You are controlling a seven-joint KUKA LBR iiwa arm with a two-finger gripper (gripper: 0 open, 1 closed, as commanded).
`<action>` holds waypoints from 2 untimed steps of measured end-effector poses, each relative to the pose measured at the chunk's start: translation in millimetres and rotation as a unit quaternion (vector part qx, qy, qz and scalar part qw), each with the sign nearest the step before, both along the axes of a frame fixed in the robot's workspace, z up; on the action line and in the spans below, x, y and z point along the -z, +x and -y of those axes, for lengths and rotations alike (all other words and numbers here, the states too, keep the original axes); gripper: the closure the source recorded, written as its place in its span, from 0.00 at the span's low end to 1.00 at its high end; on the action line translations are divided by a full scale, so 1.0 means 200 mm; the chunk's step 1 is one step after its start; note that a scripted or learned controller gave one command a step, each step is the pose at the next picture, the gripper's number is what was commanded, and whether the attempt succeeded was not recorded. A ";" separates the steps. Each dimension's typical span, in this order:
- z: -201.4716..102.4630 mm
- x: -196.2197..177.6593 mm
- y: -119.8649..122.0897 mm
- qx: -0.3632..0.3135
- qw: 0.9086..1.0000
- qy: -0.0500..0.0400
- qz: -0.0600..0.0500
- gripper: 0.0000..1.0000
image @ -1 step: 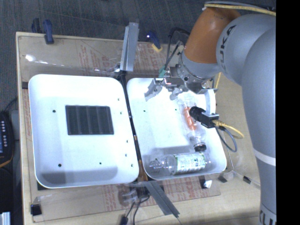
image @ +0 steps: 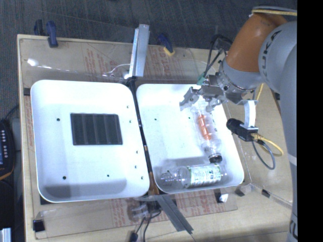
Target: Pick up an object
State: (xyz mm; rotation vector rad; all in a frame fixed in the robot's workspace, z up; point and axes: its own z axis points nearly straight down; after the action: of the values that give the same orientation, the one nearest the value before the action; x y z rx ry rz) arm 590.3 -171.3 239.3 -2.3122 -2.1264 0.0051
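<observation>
Two clear plastic bottles lie in the right bin (image: 166, 135). One with an orange label (image: 206, 130) lies along the bin's right side, its black cap toward the front. The other, with a green-and-white label (image: 194, 175), lies crosswise along the front wall. My gripper (image: 201, 98) hangs over the back right part of this bin, just above the upper end of the orange-labelled bottle. Its fingers are spread and nothing sits between them.
The left bin (image: 50, 135) holds a dark ribbed rectangular pad (image: 96, 129) on its floor. A metal bar (image: 139, 49) stands at the back between the bins. Blue clamps (image: 50, 32) grip the bench's rear edge. Yellow and black cables (image: 262, 140) trail to the right of the right bin.
</observation>
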 end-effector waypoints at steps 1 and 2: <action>0.17 0.25 0.01 -0.029 1.000 0.001 -0.002 0.00; 0.18 0.20 0.02 -0.078 0.997 0.001 0.000 0.00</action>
State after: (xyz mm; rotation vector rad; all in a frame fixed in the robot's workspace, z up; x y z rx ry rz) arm 593.6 -207.0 200.2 -2.1384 -2.2999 0.0030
